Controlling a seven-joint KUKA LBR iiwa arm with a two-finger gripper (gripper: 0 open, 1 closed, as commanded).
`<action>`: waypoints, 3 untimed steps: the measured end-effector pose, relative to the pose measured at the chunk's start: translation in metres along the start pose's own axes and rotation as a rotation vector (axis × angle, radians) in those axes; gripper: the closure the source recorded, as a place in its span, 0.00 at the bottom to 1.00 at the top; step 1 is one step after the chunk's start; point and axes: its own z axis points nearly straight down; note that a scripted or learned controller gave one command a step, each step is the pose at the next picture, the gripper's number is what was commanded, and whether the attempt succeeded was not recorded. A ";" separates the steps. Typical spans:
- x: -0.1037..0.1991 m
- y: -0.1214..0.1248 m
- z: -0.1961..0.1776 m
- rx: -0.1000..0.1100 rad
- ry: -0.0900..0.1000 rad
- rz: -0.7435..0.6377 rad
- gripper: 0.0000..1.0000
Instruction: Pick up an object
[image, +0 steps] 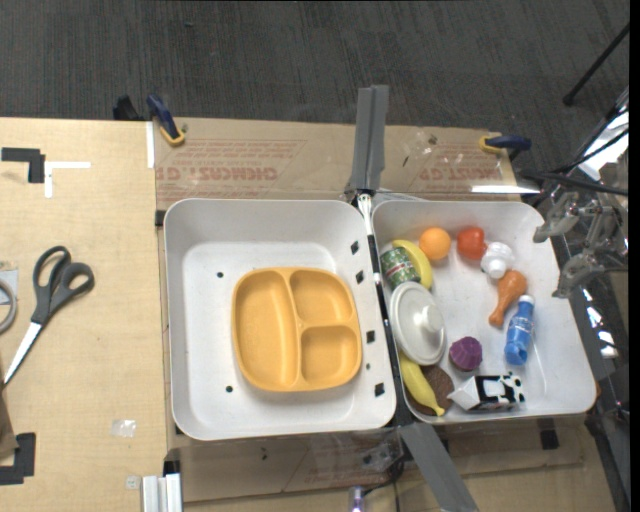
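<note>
Blue bottle (517, 334) lies in right bin (560, 395), just left of gripper (585, 250); gripper state indeterminate.

Dark grey carpet floor (250, 55) is seen beyond a light wood bench (80, 400); cardboard sheet (260, 165) is clamped on it.

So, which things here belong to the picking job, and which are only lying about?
For the job, in the right bin: orange ball, tomato, green can, silver lid, purple ball, blue bottle, drumstick, bananas.

Lying about: scissors on the bench, yellow divided plate in the left bin.
</note>
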 end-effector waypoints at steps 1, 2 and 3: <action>0.030 -0.002 0.162 0.000 -0.001 0.075 0.00; 0.028 0.000 0.155 0.001 -0.001 0.070 1.00; 0.028 0.000 0.155 0.000 -0.001 0.070 0.00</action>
